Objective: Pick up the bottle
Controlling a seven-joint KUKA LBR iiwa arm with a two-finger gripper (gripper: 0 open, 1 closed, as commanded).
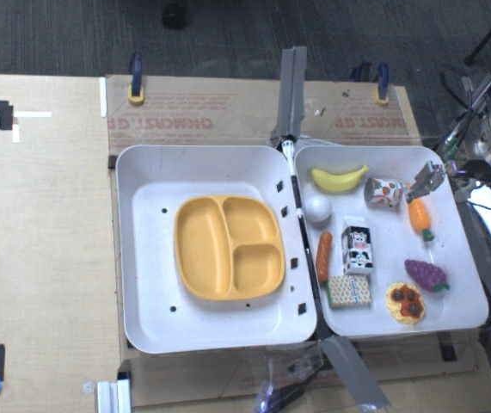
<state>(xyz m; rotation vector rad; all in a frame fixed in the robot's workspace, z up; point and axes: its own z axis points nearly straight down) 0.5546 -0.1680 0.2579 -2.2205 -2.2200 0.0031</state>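
A small white container with a red-orange label (384,192) lies on its side near the back of the right bin (473,265); it looks like the bottle. My gripper (426,181) reaches in over the bin's right rim, just right of that container and above an orange carrot (420,216). Nothing shows as held. A small box with a cow print (357,249) stands in the middle of the same bin.
The right bin also holds a banana (340,178), a white ball (316,207), a sausage (323,256), a cracker (349,292), purple grapes (426,274) and a small pizza (405,303). A yellow divided plate (229,247) lies in the left bin (142,231).
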